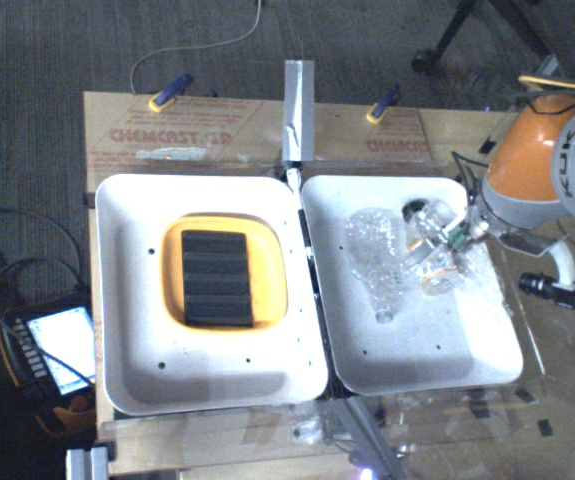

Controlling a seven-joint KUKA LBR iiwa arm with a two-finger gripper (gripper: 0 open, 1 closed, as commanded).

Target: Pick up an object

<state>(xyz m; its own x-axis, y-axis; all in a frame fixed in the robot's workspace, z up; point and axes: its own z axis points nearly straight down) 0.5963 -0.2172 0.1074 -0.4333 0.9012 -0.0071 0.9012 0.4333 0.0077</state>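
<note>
Holding a yellow tray (272, 268) with a black ribbed block (216, 278): left bin (127, 298). Holding a clear crumpled plastic bottle (377, 258): right bin (467, 348). Reaching into its upper right corner: pincer (445, 248), just beside the bottle; grip state impossible to tell.

A yellow tray (224, 272) with rounded corners lies flat in the middle of the left bin (127, 358), holding a black ribbed block (216, 279) in its hollow. In the right bin (467, 353), a clear crinkled plastic bottle (375, 258) lies on its side left of centre, its neck toward the near edge.
</note>
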